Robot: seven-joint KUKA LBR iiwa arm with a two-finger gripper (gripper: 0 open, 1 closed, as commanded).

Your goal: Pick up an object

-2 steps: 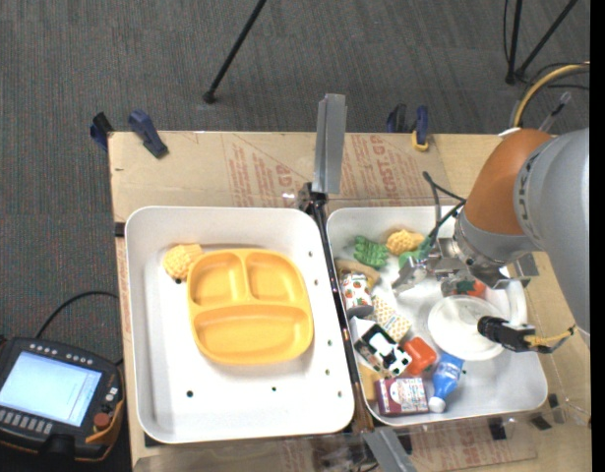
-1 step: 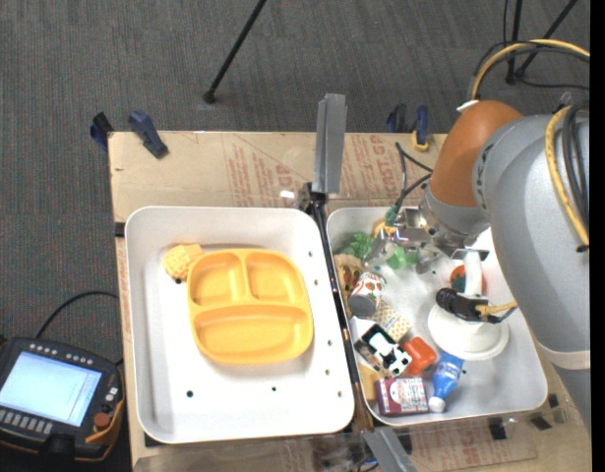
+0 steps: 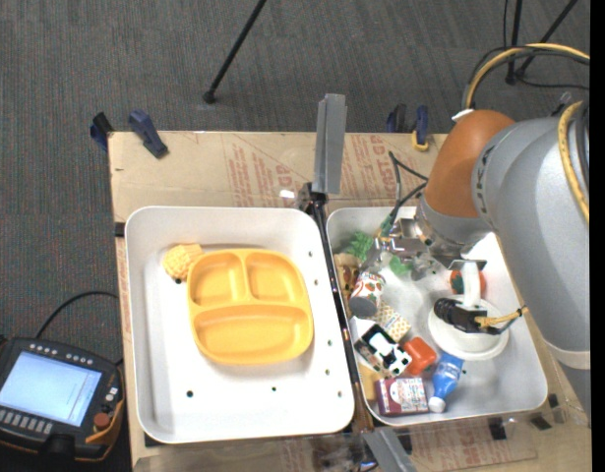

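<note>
You see the arm (image 3: 523, 205) over the right bin (image 3: 523, 386), its tool (image 3: 405, 244) low among the cluttered toys (image 3: 395, 347); whether it's apart or together, you cannot tell. The left bin (image 3: 154, 362) holds a yellow plate (image 3: 250, 305).

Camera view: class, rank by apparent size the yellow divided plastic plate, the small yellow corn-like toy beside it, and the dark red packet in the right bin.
1. Yellow divided plastic plate, by far the largest.
2. Dark red packet.
3. Small yellow corn-like toy, close to the packet in size, so this order is unsure.
</note>
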